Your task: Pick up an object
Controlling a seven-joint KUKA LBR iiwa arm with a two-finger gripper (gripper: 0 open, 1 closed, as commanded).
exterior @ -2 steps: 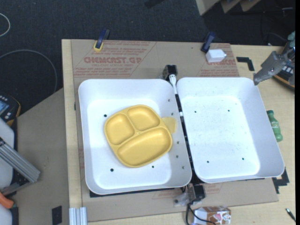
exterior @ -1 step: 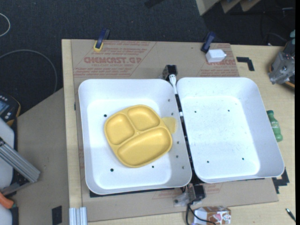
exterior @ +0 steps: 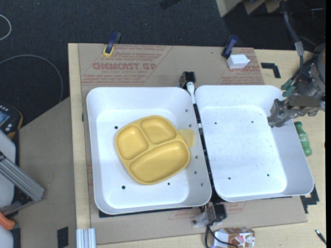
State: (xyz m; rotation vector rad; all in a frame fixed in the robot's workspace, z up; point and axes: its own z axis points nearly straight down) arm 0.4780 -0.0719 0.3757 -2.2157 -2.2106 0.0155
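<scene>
A yellow divided plate (exterior: 151,149) with three compartments lies in the left white bin (exterior: 98,138), tilted a little in plan. A small pale yellow piece (exterior: 187,137) sticks out from under its right side. A green object (exterior: 303,137), bottle-like, lies along the right rim of the right white bin (exterior: 243,190). My gripper (exterior: 277,117) hangs over the right bin's upper right part, just left of the green object and apart from it. Nothing shows in its grasp.
Both bins sit on a brown cardboard sheet (exterior: 155,61) held by blue clamps (exterior: 110,44) at the back. A small white block (exterior: 238,61) lies behind the right bin. Cables and a small packet (exterior: 239,237) lie at the front edge.
</scene>
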